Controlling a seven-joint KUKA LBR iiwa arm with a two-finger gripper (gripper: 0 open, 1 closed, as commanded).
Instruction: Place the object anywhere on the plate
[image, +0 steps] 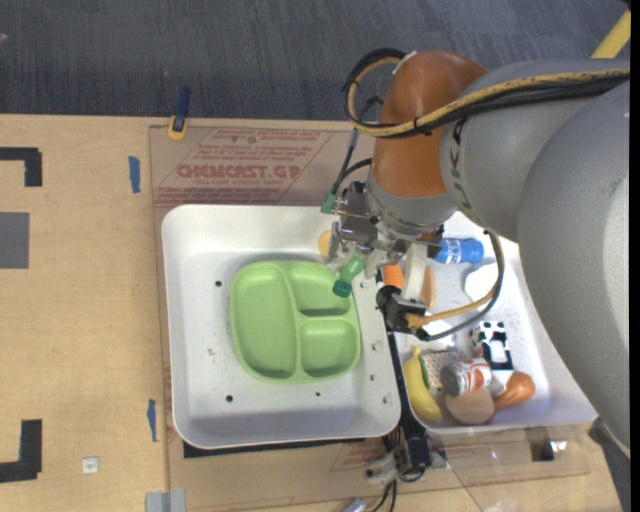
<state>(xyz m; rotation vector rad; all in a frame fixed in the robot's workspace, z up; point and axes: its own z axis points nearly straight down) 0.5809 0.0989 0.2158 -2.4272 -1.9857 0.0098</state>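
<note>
The light green divided plate (290, 322) lies in the left white bin (190, 300). My gripper (348, 276) hangs over the plate's upper right corner, close to the wall between the two bins. A small green object (345, 280) with a darker green end sits between the fingers, just above the plate's rim. The grey arm with its orange band covers much of the right bin (555, 390).
The right bin holds a blue and white bottle (460, 250), a small orange piece (393, 274), a banana (420, 388), a can (466, 378), a brown lump (470, 406), an orange item (515, 388) and a black and white piece (493, 346). A yellow item (325, 243) lies behind the gripper.
</note>
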